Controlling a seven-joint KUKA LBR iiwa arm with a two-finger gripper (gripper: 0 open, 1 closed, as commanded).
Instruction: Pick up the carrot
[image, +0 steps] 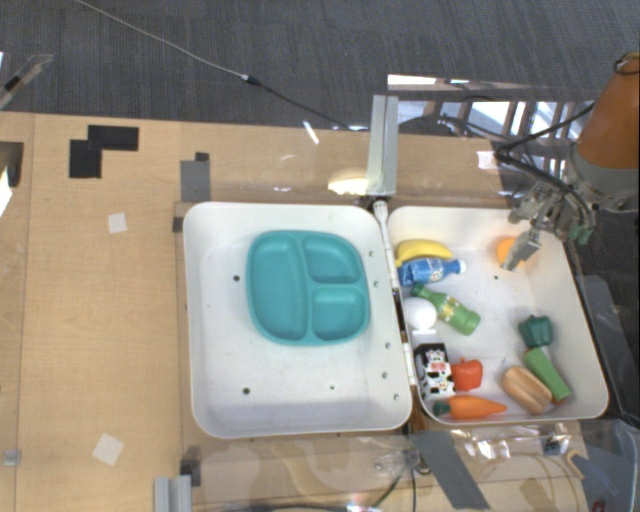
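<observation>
Robot lab, plywood bench (90, 330) with black markers, two white bins (210, 400), grey carpet floor (200, 40)

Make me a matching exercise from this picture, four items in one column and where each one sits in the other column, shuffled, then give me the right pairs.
Things:
1. carrot
2. teal divided plate
3. banana
4. hot dog

Places:
A. near the top of the right bin, by the divider
B. middle of the left bin
C. bottom edge of the right bin, beside the cow-patterned carton
D. lower right corner of the right bin

Pairs: 1-C, 2-B, 3-A, 4-D
</observation>
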